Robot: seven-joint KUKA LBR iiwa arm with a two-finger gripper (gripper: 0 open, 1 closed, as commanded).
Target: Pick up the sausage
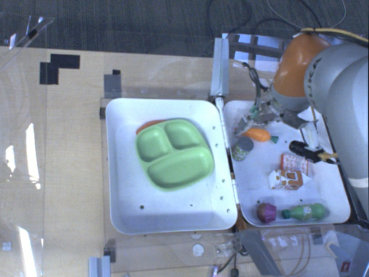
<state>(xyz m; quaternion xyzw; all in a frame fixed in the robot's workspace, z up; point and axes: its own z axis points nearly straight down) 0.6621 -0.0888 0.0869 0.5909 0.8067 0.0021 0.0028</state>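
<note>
Camera view: the gripper point(258, 115) hangs over the far end of the right bin point(340, 209), just above a carrot point(258, 135); whether it is open cannot be told. No item here can be identified as the sausage. The left bin point(118, 154) carries a green tray point(174, 153).

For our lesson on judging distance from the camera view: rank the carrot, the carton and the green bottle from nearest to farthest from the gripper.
From the gripper:
1. Carrot, just below it, right bin's top.
2. Carton, mid bin.
3. Green bottle, bottom edge.
</note>
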